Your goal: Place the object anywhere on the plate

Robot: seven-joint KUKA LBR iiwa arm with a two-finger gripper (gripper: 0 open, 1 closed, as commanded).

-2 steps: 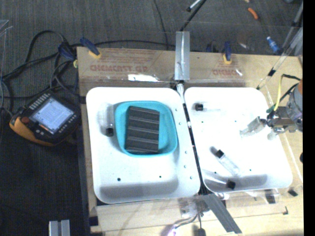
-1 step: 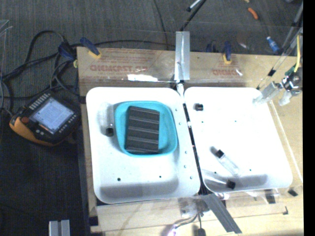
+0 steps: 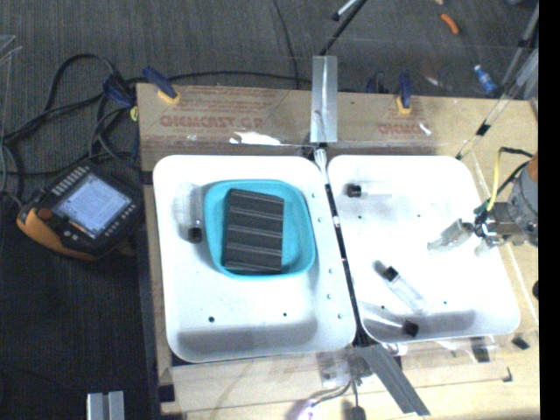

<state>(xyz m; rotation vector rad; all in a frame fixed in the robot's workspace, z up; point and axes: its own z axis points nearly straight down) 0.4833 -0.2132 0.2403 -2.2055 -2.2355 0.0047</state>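
Across the wooden bench (image 3: 227, 121) two shallow white bins sat side by side, the left bin (image 3: 254, 322) toward 9 o'clock and the right bin (image 3: 420, 208) toward 3 o'clock, their inner walls touching at the middle of the view.

The grey arm (image 3: 523, 201) came in at 3 o'clock, over the right bin's outer wall. A teal plate (image 3: 300, 234) lay in the left bin, in its upper half. On the plate rested the dark ribbed block (image 3: 254, 230), flat, inside the rim, its long side running from 12 to 6 o'clock. A hand-held control unit with a lit screen (image 3: 87, 208) lay on the floor at 9 o'clock, clear of the bench.

The gripper (image 3: 455, 234) hung over the right bin's 3 o'clock side; whether it was spread or pressed together could not be told, and nothing could be made out in its grasp. The block lay well apart from it, toward 9 o'clock, with the bin walls between them.

In the right bin a small clear tube with a dark cap (image 3: 394, 280) lay tilted near the centre, at 7 o'clock from the gripper. A small black piece (image 3: 353, 191) sat at that bin's 10 o'clock corner, and another dark piece (image 3: 409, 328) at its 6 o'clock wall. Just beside the plate's 9 o'clock rim, in the left bin, sat a small dark-and-clear item (image 3: 191, 227).
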